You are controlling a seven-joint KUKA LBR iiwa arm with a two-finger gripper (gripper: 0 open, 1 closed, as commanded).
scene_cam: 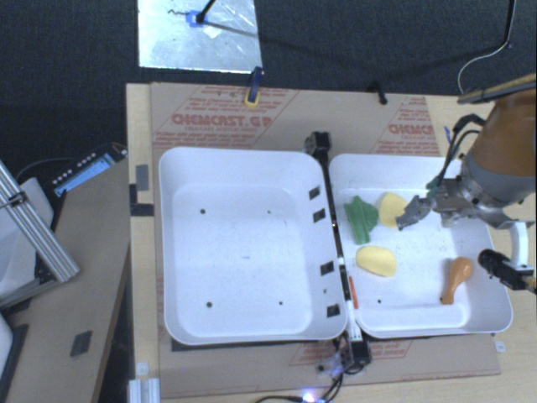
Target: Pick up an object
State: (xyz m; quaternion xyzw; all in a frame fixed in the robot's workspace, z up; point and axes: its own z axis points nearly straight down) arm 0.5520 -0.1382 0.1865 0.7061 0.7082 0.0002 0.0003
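**Gripper low over the right bin, beside the yellow pieces**

Gripper detail is hard to read: the dark metal tip sits low in the right bin, right at the edge of a pale yellow object, and whether the fingers are apart or together cannot be told. Nothing can be seen between them. The arm is cut off by the frame's right side, its orange band broad and smooth above the grey wrist.

Four small things lie in the right bin. The pale yellow object is rounded, partly hidden by the gripper tip on its right. Just left of it, a green object with lobed, leaf-like edges runs its long axis from upper left to lower right. Below, a smooth, glossy yellow oval lies with its long axis roughly left to right. Toward the bin's right, an orange-brown piece, bulbous at the top and narrowing to a stem, points down and to the left.

The left bin is shallow white plastic with rounded corners.
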